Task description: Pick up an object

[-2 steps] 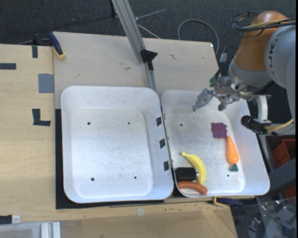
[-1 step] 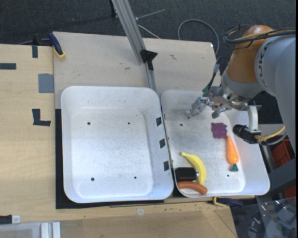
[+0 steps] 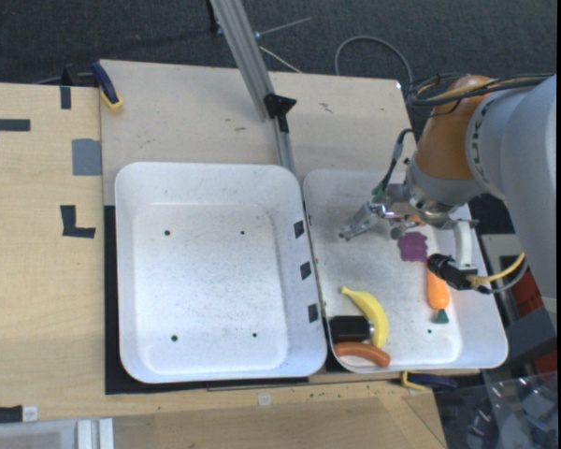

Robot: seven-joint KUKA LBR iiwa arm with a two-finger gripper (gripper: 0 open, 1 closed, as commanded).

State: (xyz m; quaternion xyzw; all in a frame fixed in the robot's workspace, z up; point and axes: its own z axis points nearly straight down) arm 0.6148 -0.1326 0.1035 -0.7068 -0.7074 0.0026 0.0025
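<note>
My gripper (image 3: 348, 231) hangs over the upper middle of the right bin (image 3: 355, 190), its thin fingers pointing left and down, with nothing visible between them. A purple object (image 3: 412, 245) lies just right of the gripper body. Nearer the front edge a yellow banana (image 3: 371, 311) curves beside a black block (image 3: 349, 327). A red-orange sausage (image 3: 364, 353) rests at the front rim. An orange carrot (image 3: 437, 291) with a small green tip lies at the right side of the bin.
The left bin (image 3: 206, 269) stands beside the right one, sharing a raised divider (image 3: 306, 269). A slanted metal pole (image 3: 252, 59) rises behind the bins. The arm's grey body (image 3: 505, 148) covers the bench's right side.
</note>
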